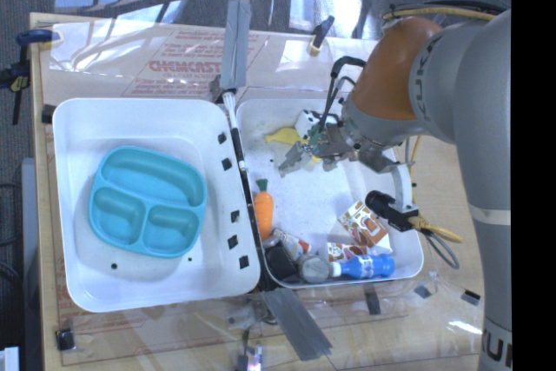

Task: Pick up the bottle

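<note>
Your bottle (363, 267) lies on its side in the right bin (408, 226), at the near edge. Its long axis runs almost straight left to right, parallel to the bin's near wall. The blue end points right, and the pale, rounded end points left, touching the clutter beside it. You cannot read any writing on it.

Your gripper (295, 157) hangs over the far middle of the same bin, well apart from the bottle. Its fingers stand spread, pointing left and down, with nothing between them.

Count what you have: two bins, side by side on the counter (130, 69). The left bin (74, 135) holds one blue tray (148, 201) with three compartments. The right bin holds one bottle, one carrot (263, 209) lying against the left wall with its green top away from you, one yellow piece (283, 135) near the far wall just beside the gripper, and one small brown-and-white carton (366, 226) just behind the bottle. A dark round thing (281, 264) and a few small packets sit bunched at the near left corner; you cannot tell these apart clearly.

On the counter behind the bins, red lettering shows through the clear sheet; it is mirrored and too faint to read with certainty. The carton's print is too small to read.
</note>
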Tool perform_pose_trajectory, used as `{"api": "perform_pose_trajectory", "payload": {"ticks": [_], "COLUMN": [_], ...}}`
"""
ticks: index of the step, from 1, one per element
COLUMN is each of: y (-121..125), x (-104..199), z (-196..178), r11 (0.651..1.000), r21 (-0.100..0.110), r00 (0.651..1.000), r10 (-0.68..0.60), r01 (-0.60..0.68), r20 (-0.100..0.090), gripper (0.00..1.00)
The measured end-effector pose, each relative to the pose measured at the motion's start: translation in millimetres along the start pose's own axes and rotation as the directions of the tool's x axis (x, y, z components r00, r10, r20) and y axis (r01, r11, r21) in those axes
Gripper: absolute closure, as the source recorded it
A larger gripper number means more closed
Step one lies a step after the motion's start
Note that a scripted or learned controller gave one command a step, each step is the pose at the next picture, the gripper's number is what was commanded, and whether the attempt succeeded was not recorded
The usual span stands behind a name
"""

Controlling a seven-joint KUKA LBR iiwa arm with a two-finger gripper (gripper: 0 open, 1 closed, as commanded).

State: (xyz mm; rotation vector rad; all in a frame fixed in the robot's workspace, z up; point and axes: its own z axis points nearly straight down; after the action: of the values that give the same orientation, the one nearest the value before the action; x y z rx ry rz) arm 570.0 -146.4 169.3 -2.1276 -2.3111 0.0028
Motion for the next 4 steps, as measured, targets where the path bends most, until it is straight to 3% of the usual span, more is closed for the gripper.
{"api": "perform_pose_trajectory", "payload": {"ticks": [1, 2, 3, 4], "y": [84, 81, 36, 61], "x": [29, 104, 33, 83], "z": [-107, -21, -45, -256], "r11": [0.998, 0.999, 0.998, 0.999], "r21": [-0.002, 0.005, 0.001, -0.006], "r00": [0.998, 1.000, 0.998, 0.999], "r10": [-0.059, 0.032, -0.059, -0.048], "r01": [0.059, -0.031, 0.059, 0.048], "r20": [0.000, -0.002, -0.001, 0.001], "gripper": [0.00, 0.00, 0.00, 0.00]}}
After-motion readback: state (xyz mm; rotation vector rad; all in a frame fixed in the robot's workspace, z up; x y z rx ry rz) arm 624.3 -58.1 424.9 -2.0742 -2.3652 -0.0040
